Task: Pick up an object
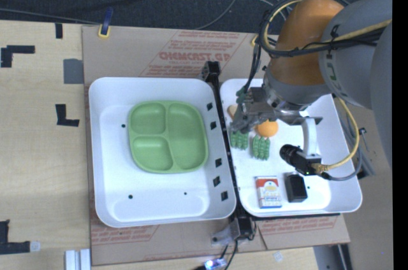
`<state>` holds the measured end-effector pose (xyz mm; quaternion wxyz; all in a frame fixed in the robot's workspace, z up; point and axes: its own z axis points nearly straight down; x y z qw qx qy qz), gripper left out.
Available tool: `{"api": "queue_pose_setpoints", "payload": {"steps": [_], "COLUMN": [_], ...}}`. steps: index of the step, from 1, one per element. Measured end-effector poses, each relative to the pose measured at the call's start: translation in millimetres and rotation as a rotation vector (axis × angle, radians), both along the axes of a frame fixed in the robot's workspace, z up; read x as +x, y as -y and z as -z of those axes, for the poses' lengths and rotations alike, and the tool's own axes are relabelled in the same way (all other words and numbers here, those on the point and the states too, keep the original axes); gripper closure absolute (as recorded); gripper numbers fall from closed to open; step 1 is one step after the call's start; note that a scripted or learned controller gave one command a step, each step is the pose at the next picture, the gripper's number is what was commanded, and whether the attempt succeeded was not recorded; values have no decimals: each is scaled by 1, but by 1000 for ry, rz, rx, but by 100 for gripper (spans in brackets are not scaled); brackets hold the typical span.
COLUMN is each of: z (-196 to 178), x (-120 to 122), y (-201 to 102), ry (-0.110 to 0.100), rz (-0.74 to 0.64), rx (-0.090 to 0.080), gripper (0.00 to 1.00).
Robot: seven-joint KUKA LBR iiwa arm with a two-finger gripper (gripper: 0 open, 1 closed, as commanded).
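Hovering in the right bin [331, 202], your jaws [245, 124] sit directly above the green pieces [252, 144]; their state, you cannot tell.

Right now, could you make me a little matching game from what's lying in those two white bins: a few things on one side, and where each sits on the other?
Things:
1. green divided plastic plate
2. small orange ball
3. small red-and-white printed box
4. small black block

Places:
A. right bin, near the front edge, just left of a dark item
B. middle of the left bin
C. right bin, close beside the robot's gripper
D. right bin, near the front edge, just right of a printed item

Pairs: 1-B, 2-C, 3-A, 4-D
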<state>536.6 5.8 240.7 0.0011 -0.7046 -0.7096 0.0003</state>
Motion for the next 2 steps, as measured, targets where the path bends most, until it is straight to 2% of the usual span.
{"api": "queue_pose_setpoints", "payload": {"steps": [1,2], "z": [6,14], "x": [-3,10], "y": [-53,-94], "ry": [-1,0], "rz": [1,2], "rx": [-1,-1], "gripper": [100,100]}}
